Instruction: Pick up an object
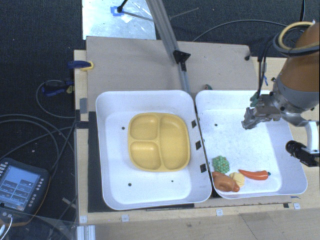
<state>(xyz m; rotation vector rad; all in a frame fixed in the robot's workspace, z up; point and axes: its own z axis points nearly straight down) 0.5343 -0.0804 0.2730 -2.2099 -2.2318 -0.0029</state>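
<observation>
**Colours on the table**

Both bins point(150, 101) are white. The divided tray point(159, 141) is pale yellow. Below the grey pincer point(248, 124) lie a green broccoli piece point(220, 163), a red-orange chilli point(254, 174), a brown piece point(224, 181) and a pale yellow piece point(238, 179). The table point(130, 64) is tan.

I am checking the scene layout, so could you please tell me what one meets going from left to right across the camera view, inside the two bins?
Yellow divided plate → green broccoli piece → orange-red pepper, with the claw hanging above the right bin. The brown piece and pale piece below the broccoli overlap, so I leave them out.
</observation>
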